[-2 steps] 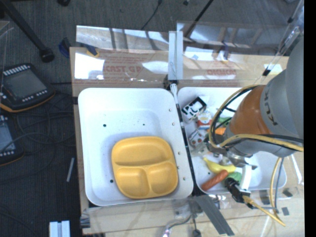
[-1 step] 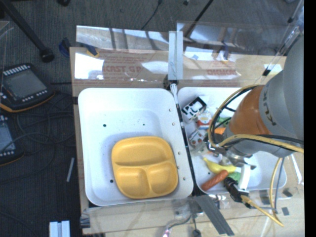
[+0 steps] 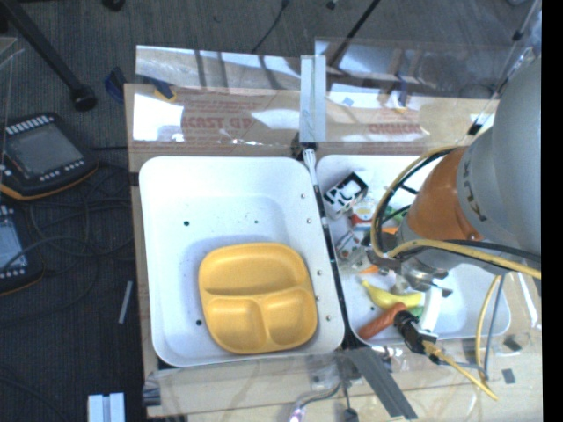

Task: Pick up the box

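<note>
Over the right-hand shallow white bin (image 3: 493, 323) hung the grey arm with its orange band (image 3: 440, 205), coming in from the right and covering much of that bin's floor. Its gripper (image 3: 413, 280) sat low among yellow and black cables, and whether it was open or closed could not be told. At the bin's upper left corner, clear of the arm, lay a small black-and-white printed box (image 3: 345, 190), tilted, with a few small mixed items (image 3: 354, 236) just below it. Near the gripper's lower side lay a yellow banana-shaped toy (image 3: 390, 297), and just beside that an orange carrot-shaped toy (image 3: 383, 323). Next door, the left-hand shallow white bin (image 3: 176, 200) held a yellow plastic divided tray (image 3: 257, 297) toward its lower right.
</note>
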`<act>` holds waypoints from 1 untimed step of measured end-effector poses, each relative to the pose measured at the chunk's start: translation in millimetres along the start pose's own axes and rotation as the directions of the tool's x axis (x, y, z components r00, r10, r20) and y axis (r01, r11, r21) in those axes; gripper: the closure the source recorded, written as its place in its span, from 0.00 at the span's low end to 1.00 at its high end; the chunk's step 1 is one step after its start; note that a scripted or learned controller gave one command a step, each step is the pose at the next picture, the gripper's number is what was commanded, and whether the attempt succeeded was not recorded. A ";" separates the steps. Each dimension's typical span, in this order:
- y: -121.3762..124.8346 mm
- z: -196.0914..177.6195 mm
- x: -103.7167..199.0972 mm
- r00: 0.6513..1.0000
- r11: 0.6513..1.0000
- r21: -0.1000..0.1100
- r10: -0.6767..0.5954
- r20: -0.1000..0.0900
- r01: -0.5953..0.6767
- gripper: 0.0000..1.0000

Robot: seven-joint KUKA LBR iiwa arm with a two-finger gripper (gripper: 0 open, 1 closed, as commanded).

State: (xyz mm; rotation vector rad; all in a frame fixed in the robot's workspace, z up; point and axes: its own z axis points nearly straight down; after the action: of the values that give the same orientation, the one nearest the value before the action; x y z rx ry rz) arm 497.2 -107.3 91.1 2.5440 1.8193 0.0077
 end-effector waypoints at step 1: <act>1.7 -9.9 -0.4 1.000 1.000 -0.003 0.002 -0.001 -0.002 1.00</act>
State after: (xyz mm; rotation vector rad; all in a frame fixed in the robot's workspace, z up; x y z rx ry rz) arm 498.6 -108.2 101.0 2.5444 1.8157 0.0115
